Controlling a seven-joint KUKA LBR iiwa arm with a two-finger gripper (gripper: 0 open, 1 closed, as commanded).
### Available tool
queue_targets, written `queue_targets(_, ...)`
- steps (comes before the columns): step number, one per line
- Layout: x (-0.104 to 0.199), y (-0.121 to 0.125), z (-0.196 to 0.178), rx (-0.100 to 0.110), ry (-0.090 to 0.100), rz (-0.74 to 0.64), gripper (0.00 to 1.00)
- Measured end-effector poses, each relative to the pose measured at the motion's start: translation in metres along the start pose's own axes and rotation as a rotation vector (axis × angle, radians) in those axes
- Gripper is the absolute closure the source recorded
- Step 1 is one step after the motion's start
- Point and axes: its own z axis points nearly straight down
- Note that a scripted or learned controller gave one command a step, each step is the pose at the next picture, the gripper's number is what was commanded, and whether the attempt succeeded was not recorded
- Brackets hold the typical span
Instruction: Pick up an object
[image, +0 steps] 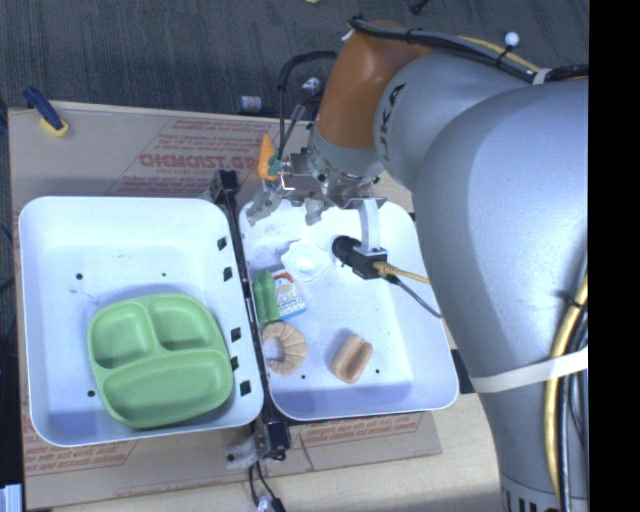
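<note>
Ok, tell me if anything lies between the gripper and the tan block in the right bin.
A small white piece lies roughly between the gripper and the tan block; nothing covers the block.

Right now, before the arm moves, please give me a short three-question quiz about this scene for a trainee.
1. True or false: the green three-compartment plastic plate lies in the left white bin.
2. Which lies nearer the divider between the bins: A, the beige ring-shaped toy, or B, the tan cylindrical block?
3. Fill in: the gripper hovers over the ___ white bin.
Key: 1 true; 2 A; 3 right.
</note>
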Motion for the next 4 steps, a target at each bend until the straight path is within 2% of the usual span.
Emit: queue_targets(4, 0.0, 0.0, 0.0, 0.0, 0.0, 0.0, 0.0)
